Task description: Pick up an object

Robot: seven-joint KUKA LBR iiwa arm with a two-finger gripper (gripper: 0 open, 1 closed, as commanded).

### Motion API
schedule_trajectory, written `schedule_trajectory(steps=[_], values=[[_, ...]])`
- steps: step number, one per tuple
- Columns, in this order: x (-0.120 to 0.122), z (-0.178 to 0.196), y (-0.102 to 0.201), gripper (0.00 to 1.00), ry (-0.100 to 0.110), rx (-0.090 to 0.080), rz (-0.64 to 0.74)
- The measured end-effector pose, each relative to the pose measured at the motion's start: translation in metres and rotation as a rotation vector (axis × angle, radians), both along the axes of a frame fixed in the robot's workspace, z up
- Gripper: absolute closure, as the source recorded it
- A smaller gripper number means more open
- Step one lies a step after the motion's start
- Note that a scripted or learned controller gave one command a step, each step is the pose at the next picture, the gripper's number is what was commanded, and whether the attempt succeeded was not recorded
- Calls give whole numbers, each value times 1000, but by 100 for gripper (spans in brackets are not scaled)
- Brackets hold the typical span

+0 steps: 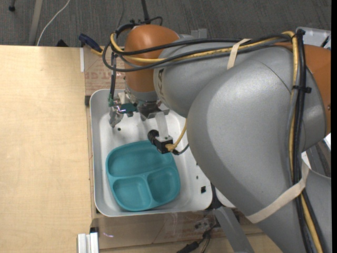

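- Far left is just the light wooden bench (42,141) top, plain surface, with grey carpet floor (210,7) behind it up top.
- Next over sits a shallow white bin (98,157) with rounded corners, right against the bench edge.
- Inside that bin there's a teal divided plate (142,175), three compartments, lying flat in the near half. Nothing sits in any of the compartments as far as I can see.
- The gripper (129,115) is down in the far end of the same bin, just past the plate's far rim. Can't tell how it's set from this angle, too cluttered.
- Above it is the orange band (147,49), wrapped with black and yellow cables.
- The big grey arm (247,125) covers the whole right side.
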State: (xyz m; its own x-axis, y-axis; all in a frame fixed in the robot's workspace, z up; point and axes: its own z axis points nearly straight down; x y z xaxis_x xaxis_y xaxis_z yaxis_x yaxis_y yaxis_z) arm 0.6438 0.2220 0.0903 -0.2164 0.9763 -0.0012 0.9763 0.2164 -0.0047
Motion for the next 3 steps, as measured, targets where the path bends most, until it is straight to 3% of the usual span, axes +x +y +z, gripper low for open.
schedule_trajectory(steps=[1, 2, 3], values=[[-58, 3, -74, 0, -11, 1, -27], [15, 1, -35, 0, -3, -1, -114], [15, 107, -180, 0, -5, -1, -114]])
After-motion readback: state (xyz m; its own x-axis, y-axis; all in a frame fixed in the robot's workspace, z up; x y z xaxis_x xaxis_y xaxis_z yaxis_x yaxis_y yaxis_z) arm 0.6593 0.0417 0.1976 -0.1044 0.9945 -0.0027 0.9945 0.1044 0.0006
